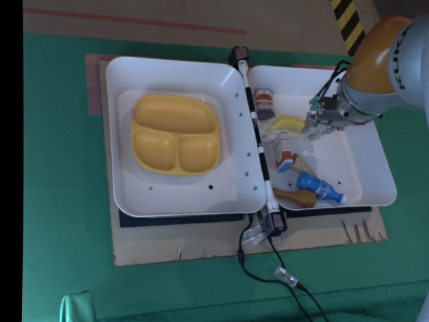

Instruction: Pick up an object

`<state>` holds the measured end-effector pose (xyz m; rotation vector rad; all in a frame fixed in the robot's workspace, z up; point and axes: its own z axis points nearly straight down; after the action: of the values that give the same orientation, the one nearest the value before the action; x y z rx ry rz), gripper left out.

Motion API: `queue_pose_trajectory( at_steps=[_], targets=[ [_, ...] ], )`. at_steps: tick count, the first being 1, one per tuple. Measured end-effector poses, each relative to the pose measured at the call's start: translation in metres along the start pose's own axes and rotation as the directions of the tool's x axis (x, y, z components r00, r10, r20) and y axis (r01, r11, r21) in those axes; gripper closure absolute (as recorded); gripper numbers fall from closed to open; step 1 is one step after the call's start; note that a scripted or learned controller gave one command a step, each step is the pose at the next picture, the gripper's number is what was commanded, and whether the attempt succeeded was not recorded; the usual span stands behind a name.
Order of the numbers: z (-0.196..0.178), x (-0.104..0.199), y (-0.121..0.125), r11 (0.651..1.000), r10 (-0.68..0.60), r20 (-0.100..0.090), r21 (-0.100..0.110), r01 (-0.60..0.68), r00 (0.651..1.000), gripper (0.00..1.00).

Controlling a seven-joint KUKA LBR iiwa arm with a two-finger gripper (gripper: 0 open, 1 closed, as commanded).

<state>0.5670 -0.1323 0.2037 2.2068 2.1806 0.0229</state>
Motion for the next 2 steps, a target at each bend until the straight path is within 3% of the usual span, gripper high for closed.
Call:
queue_pose_trajectory(
  at_steps=[1, 2],
  targets=[
    [0.000, 0.000, 0.000, 1.000, 0.000, 0.000, 0.000, 0.000, 1.000, 0.00],
    [-0.015, -0.003, 0.003, 1.000, 0.006, 0.005, -0.012, -0.006, 1.000, 1.00]
  ],
)
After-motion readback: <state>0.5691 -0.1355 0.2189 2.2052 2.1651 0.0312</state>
